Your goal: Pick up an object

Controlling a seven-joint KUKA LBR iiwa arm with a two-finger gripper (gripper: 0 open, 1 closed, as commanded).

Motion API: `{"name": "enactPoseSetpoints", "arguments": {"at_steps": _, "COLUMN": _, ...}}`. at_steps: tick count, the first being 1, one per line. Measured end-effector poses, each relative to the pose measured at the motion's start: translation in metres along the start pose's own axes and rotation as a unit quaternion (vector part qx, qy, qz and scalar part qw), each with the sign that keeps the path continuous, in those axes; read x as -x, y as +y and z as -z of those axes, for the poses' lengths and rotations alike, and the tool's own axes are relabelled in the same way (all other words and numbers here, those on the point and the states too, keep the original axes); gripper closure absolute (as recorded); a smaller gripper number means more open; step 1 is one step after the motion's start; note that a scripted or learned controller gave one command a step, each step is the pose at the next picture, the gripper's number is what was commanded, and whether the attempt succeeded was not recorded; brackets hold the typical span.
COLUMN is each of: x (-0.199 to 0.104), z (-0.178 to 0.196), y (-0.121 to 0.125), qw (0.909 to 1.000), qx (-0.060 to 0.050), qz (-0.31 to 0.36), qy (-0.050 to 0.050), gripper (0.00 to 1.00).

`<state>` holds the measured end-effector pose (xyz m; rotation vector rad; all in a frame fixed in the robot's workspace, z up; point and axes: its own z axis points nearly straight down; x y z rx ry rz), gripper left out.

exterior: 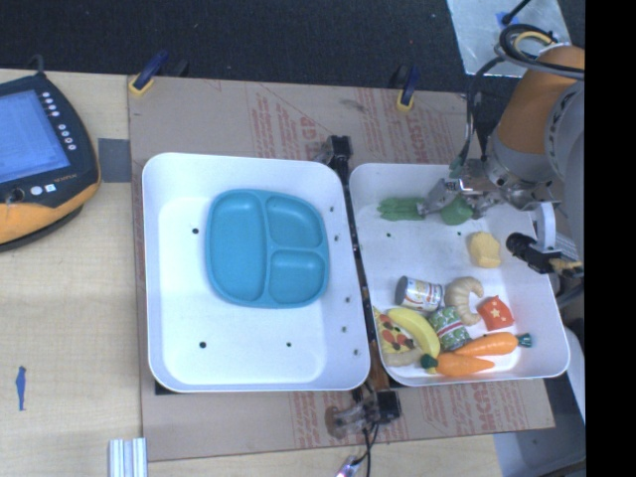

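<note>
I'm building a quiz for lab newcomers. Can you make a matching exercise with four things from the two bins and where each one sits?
Things:
1. blue divided plate
2. carrot
3. green toy
4. yellow block

Places:
A. near edge of the right bin
B. far end of the right bin, by the gripper
C. left bin
D. right side of the right bin, apart from the pile

Pairs: 1-C, 2-A, 3-B, 4-D

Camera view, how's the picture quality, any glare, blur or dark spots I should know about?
Camera view: light is even and soft, shadows faint; the left bin reads bright white without washing out the blue plate; the pile around the carrot looks soft and hard to separate; the gripper over the green toy is slightly blurred.
</note>
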<state>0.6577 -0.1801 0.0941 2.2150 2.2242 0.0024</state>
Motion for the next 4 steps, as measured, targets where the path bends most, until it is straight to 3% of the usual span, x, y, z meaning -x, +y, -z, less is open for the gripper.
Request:
{"name": "enactPoseSetpoints", "arguments": {"at_steps": 1, "x": 0.0, "z": 0.012, "y": 0.001, "qw": 1.0, "qx": 0.0, "qz": 0.003, "qy": -0.001, "gripper": 1.0}}
{"name": "enactPoseSetpoints", "arguments": {"at_steps": 2, "x": -0.026, "z": 0.127, "y": -0.046, "qw": 1.0, "qx": -0.001, "qz": 0.0, "qy": 0.0, "gripper": 1.0}}
{"name": "enactPoseSetpoints", "arguments": {"at_steps": 3, "x": -0.067, "z": 0.141, "y": -0.069, "qw": 1.0, "qx": -0.004, "qz": 0.0, "qy": 0.001, "gripper": 1.0}}
{"name": "enactPoseSetpoints", "arguments": {"at_steps": 4, "x": -0.066, "z": 0.185, "y": -0.117, "qw": 1.0, "qx": -0.004, "qz": -0.002, "qy": 0.001, "gripper": 1.0}}
